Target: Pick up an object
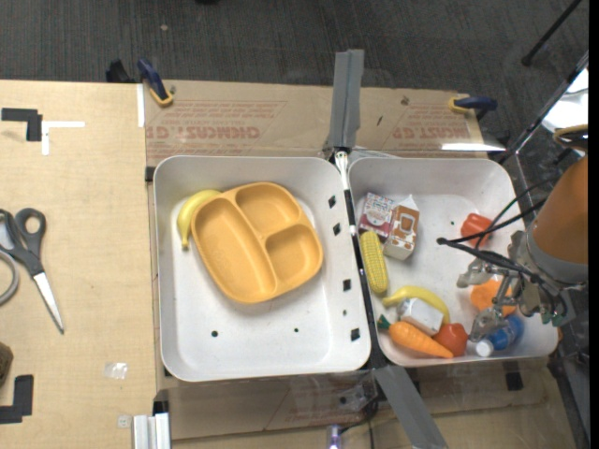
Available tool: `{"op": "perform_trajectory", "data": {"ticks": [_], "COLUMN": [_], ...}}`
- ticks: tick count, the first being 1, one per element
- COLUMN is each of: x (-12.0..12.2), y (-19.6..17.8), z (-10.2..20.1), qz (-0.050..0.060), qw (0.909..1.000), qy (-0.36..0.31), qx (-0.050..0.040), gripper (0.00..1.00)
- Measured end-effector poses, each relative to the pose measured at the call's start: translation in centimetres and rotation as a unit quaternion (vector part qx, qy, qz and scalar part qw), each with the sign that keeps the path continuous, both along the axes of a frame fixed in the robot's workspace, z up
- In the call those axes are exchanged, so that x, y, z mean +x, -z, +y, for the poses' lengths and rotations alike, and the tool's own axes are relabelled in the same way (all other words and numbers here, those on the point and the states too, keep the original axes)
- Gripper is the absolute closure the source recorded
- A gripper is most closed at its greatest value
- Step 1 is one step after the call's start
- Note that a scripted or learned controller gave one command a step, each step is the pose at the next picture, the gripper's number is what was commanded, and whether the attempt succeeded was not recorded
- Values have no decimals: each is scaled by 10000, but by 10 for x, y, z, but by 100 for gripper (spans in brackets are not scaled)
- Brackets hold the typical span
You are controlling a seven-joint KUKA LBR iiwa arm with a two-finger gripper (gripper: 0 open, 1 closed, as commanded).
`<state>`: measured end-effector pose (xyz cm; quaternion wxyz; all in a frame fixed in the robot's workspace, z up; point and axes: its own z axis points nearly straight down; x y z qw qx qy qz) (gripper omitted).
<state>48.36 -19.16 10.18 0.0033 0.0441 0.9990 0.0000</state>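
Looking down on the wooden surface (75, 204), with two white bins side by side. Left bin (187, 344) carrying a yellow divided plate (257, 241) and a banana (192, 213) tucked against the plate's upper left edge. Right bin (440, 181) crowded with small toy foods. Reaching in from the right, the grey arm (566, 218), bent down over the right bin's lower right corner.

Hanging low there, the pincer (494, 299); impossible to tell whether apart or together, since metal parts and cables overlap in this corner. Nothing seen clamped in it.

Closest candidates for picking: an orange piece (481, 294), touching or just beside the pincer on its left, and a blue bottle (504, 335), just below it toward the bin's near wall. Bottle apparently lying down, white cap to the lower left, so long axis slanted from lower left to upper right. Further to the left, well apart from the pincer: a carrot (416, 340) lying nearly left to right, a red piece (456, 338) at its right end, a corn cob (374, 262) lying along the bin's left wall, and two small cartons (402, 232) above.

Judging from this, no grasp made yet. Likely next: closing across the short side of the orange piece or the bottle, not along the length.
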Motion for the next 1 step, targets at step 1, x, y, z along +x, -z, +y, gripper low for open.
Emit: {"op": "perform_trajectory", "data": {"ticks": [1], "x": [2], "y": [-10], "z": [1], "qz": [-22], "qw": [10000], "qy": [-20], "qx": [-7], "gripper": [100]}}
